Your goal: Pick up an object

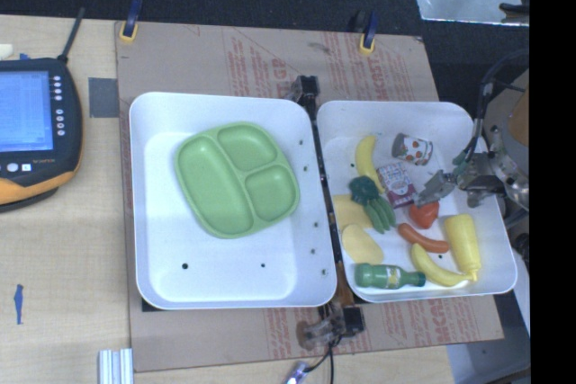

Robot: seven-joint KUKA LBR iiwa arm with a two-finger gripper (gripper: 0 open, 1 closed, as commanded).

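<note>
Counter with two white bins: my end effector (441,185), fingers spread and empty, hovers beside the small red plastic tomato (425,213), probably light, smooth, best pinched across its middle.

A green plate (237,180) with 3 compartments lies in the left white bin (162,283). Both bins sit on a cardboard sheet (225,58) held by 2 clamps (130,18) at its far edge. A teach pendant (31,126) with a lit blue screen rests at the bench's left.
</note>
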